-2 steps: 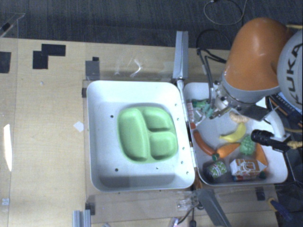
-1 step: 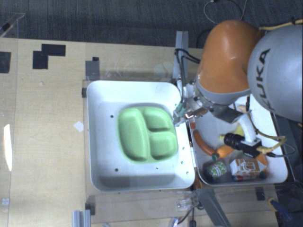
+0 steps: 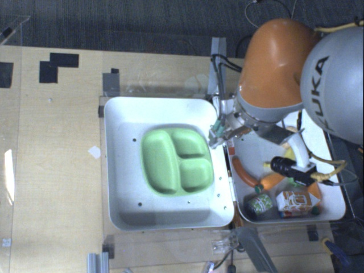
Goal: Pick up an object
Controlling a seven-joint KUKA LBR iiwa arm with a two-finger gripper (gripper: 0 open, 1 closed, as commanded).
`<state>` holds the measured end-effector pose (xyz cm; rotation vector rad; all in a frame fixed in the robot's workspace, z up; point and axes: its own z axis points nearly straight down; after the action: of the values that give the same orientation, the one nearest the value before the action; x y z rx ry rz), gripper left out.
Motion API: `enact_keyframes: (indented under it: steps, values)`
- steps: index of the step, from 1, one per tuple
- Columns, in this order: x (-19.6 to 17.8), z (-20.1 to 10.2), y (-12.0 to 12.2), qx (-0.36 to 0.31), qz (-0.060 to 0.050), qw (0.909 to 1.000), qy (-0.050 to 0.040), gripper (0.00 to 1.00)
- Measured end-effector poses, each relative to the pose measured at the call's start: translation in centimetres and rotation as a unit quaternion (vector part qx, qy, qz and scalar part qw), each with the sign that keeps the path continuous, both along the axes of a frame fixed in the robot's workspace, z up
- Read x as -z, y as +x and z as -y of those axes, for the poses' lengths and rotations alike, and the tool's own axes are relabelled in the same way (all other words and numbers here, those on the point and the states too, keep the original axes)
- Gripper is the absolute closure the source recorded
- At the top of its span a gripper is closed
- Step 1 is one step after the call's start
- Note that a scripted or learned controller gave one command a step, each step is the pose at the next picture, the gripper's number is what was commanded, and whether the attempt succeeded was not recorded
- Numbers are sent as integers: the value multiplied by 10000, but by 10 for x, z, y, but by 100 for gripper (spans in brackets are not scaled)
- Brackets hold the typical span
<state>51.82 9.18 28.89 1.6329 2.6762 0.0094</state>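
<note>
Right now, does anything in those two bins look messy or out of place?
Nothing looks spilled or broken. The green divided tray lies flat in the left bin. The right bin's items are jumbled loosely together.

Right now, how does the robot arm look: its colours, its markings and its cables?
The arm is glossy grey with a rounded orange band above the wrist and dark "KUKA" lettering on its side. Thin black cables loop over it and run down to the small metal gripper; a yellowish cable trails beside the wrist.
</note>
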Motion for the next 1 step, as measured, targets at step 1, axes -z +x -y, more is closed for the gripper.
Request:
enact_keyframes:
  steps: [1]
  values:
    - [-11,-1,2,-24,22,10000,3,100]
